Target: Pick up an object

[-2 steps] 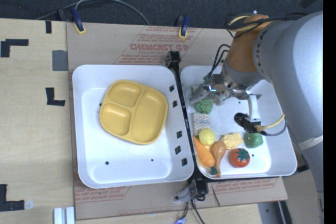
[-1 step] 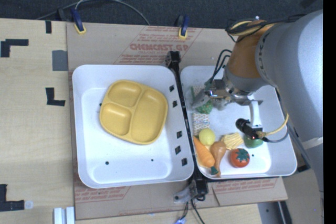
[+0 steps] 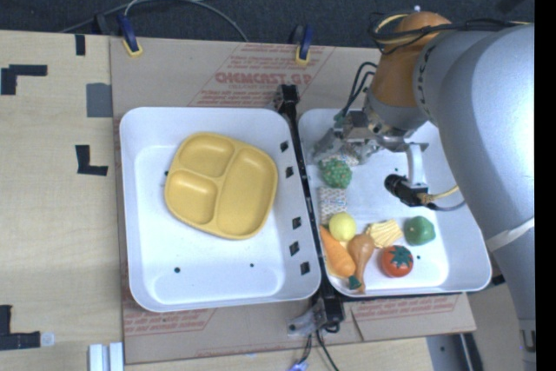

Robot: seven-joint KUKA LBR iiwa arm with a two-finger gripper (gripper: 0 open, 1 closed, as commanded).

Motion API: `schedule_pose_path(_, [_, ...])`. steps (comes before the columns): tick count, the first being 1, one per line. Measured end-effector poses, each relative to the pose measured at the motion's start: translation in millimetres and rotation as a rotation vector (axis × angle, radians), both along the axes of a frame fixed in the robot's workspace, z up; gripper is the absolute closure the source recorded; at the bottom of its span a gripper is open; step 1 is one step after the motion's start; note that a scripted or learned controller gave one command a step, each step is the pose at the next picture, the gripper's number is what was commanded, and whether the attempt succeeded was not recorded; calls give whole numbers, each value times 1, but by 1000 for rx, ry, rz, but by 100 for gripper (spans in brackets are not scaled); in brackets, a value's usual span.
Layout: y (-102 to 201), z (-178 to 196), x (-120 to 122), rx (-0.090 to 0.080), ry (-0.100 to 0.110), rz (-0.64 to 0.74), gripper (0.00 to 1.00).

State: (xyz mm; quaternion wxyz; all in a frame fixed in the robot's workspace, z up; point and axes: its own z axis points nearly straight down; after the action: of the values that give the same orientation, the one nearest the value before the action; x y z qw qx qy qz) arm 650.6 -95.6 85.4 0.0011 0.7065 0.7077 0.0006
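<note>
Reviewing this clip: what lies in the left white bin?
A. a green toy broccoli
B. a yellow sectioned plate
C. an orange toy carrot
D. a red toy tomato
B: the yellow sectioned plate sits in the left white bin, while the toy foods lie in the right white bin.

Red printed lettering runs across the brown cardboard sheet point(image 3: 252, 78) lying on the worktop, just above the two white bins; it appears to read "CHEMCAST", with smaller red lines beneath too small to read; no other text is legible.
</note>
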Motion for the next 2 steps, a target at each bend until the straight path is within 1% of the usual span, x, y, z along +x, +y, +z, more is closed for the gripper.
schedule_pose_path(1, [-1,0,-24,-2,1,0,0])
schedule_pose_path(2, [1,1,-32,-3,-1,-1,0])
